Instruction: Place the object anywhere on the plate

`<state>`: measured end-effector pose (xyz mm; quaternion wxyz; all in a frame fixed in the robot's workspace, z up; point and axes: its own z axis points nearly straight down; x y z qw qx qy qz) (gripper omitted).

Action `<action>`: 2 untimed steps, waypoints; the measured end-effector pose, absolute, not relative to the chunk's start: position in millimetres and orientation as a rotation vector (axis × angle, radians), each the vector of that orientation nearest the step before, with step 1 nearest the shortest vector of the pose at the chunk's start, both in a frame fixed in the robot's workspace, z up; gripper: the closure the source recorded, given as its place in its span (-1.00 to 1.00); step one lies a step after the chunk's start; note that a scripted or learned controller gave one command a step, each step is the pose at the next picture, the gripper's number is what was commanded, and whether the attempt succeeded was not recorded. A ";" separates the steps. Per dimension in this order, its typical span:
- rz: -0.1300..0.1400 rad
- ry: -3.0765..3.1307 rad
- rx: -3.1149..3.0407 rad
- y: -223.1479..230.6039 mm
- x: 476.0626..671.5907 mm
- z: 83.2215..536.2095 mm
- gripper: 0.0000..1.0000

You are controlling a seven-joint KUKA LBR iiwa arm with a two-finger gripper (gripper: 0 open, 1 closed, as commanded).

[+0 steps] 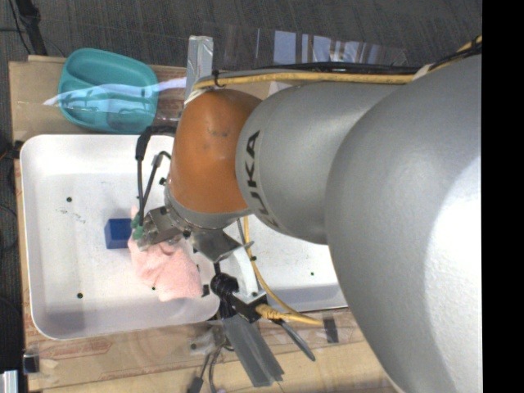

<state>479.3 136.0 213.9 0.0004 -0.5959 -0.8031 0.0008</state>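
Observation:
A small blue block [117, 233] lies in the left bin [49, 187], near its middle. Right beside it, to the right and toward the front, lies a pale pink plate-like shape [169, 274], partly covered by the arm. My gripper [149, 229] hangs under the orange wrist band, just right of the blue block and over the pink shape's upper edge. The wrist hides most of it. Whether anything is in the gripper cannot be made out.
A teal scoop-like container [106, 88] sits on the bench behind the left bin. The big grey arm [368, 203] covers most of the right bin [303, 289]. Yellow cables and a black bracket [246, 326] hang over the bench's front edge.

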 end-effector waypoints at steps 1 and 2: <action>0.007 -2.490 -1.911 124.9 544.6 178.4 1.00; 0.007 -2.632 -1.710 180.5 541.2 163.0 1.00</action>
